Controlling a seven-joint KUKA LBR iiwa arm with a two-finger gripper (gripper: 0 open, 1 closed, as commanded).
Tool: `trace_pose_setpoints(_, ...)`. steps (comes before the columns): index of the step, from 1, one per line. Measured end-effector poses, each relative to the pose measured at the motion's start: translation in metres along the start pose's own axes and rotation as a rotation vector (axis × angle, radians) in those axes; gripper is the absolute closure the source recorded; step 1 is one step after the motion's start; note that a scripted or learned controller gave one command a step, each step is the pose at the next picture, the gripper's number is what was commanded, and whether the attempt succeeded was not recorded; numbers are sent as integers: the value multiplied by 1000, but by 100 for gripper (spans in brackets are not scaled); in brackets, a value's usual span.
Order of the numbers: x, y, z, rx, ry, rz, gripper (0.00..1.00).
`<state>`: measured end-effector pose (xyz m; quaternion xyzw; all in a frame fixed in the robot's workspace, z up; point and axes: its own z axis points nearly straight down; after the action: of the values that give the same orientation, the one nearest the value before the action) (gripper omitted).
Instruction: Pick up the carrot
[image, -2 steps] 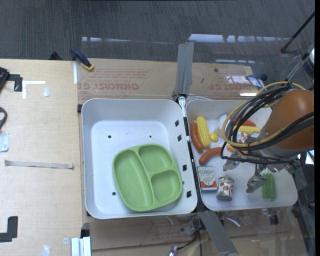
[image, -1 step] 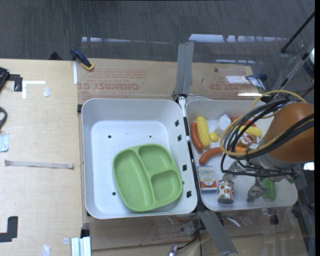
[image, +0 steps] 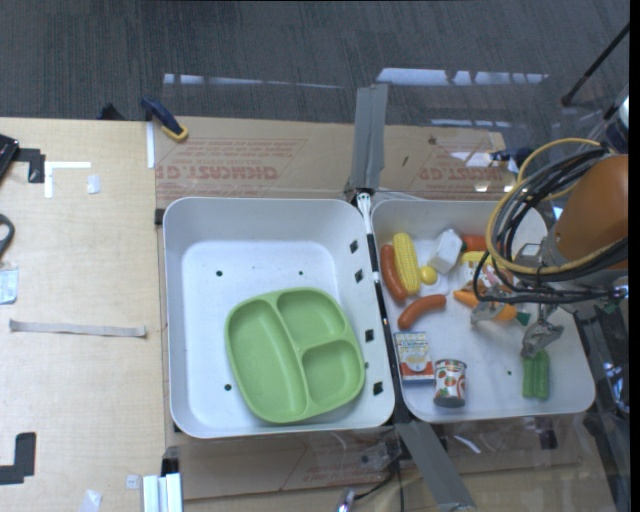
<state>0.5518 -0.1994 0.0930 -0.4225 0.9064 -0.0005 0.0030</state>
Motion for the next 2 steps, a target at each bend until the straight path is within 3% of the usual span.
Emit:
trace_pose_setpoints(1,-1,-1,-10,3,-5,5,100)
trace_pose_setpoints(2,-2,-1,-10,3,-5,4,0)
